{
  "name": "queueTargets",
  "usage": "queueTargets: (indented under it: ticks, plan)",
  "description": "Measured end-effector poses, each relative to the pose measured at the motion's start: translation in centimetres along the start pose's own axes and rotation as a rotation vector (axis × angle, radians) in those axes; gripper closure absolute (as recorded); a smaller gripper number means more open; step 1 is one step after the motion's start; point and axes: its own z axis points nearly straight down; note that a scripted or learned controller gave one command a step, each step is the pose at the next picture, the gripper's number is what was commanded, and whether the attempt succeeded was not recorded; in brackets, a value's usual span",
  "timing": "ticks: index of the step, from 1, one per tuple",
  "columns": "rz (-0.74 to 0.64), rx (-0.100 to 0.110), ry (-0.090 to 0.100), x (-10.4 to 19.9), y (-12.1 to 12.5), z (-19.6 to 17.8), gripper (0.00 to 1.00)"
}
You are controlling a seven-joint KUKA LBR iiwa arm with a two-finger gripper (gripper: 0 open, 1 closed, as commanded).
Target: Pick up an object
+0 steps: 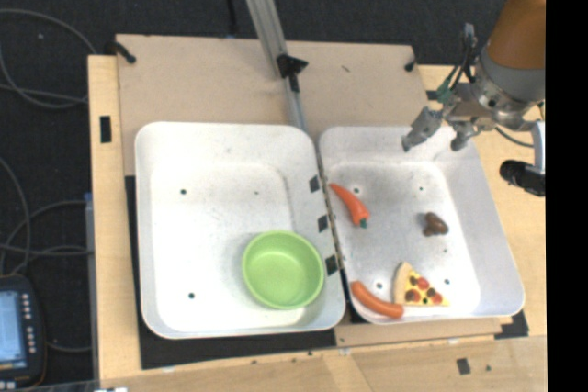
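Note:
The right bin (459, 197) holds an orange carrot with a green tip (350, 203) near its left wall, a small brown lump (435, 223) right of centre, a pizza slice (418, 286) at the front, and an orange sausage (376, 299) by the front left corner. My gripper (439, 131) hangs over the back edge of the right bin, open, with nothing between its two fingers. It is well behind and above the brown lump.
A green bowl (283, 268) sits in the front right part of the left bin (184, 170). A slanted metal pole (264, 5) rises behind the bins. Cables lie at the far left on the dark floor.

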Motion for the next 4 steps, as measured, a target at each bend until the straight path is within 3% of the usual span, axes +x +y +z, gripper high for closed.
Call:
queueTargets:
  ticks: [1, 2, 4]
  plan:
    - [0.0, 0.0, -0.001, 0.0, 0.0, 0.0, 0.0]
    - [0.004, 0.006, -0.002, 0.3, -1.0, 5.3, 0.0]
    - [0.006, 0.005, -0.003, -0.4, -0.8, 15.7, 0.0]
